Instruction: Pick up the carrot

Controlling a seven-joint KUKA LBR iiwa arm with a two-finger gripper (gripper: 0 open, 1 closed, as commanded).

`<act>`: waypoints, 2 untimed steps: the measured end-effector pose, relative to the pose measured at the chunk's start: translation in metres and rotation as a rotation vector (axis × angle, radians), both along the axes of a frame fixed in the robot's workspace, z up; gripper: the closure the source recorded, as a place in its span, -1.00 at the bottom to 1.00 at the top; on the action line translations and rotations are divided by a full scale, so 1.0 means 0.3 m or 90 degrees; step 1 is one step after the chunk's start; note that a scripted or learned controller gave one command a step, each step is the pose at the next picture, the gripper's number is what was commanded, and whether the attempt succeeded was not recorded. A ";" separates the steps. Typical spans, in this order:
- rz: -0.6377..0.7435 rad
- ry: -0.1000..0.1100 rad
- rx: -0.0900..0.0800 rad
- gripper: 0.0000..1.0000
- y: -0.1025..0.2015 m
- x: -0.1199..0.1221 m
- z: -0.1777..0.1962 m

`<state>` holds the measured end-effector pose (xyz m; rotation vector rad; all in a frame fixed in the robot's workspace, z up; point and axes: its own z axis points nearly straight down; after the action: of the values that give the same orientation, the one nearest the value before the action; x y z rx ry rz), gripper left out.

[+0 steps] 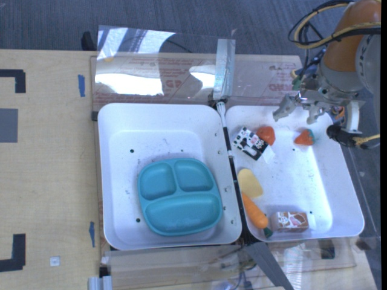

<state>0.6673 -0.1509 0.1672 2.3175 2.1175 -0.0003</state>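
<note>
The carrot [255, 212] is orange with a small green end. It lies at the front left of the right bin [338, 180], along the wall between the two bins. My gripper [297, 114] hangs over the far right part of that bin, well away from the carrot. Its fingers [282, 111] are spread open with nothing between them.
In the right bin lie a yellow piece [249, 182] just behind the carrot, a small printed box [292, 220] to its right, a black-and-white item [250, 143], a red-orange piece [266, 135] and another red-orange piece [304, 138] under the gripper. The left bin [115, 162] holds a teal divided plate [179, 196].
</note>
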 end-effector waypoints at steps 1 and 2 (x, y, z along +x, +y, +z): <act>0.057 0.000 0.000 -1.00 0.087 -0.123 -0.201; -0.193 0.005 0.002 -1.00 0.188 -0.350 -0.265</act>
<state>0.5624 -0.0946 0.0876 2.6174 1.7469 -0.0077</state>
